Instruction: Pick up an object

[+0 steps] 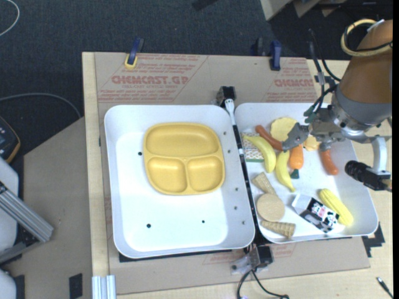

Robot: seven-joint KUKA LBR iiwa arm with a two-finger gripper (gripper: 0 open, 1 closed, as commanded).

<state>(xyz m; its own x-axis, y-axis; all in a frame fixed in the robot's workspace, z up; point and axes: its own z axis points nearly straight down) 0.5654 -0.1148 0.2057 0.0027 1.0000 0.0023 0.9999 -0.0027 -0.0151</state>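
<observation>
Camera view: two bananas [274,157], one yellow tray [184,157]; gripper [310,139] state unclear.

Grey KUKA arm [368,104] with broad orange band [369,67], black cables [323,73] alongside, metal two-finger gripper [310,137] at the wrist.

Dark blue carpet floor [56,23], brown board bench [187,73], white cable [9,14] top left
</observation>
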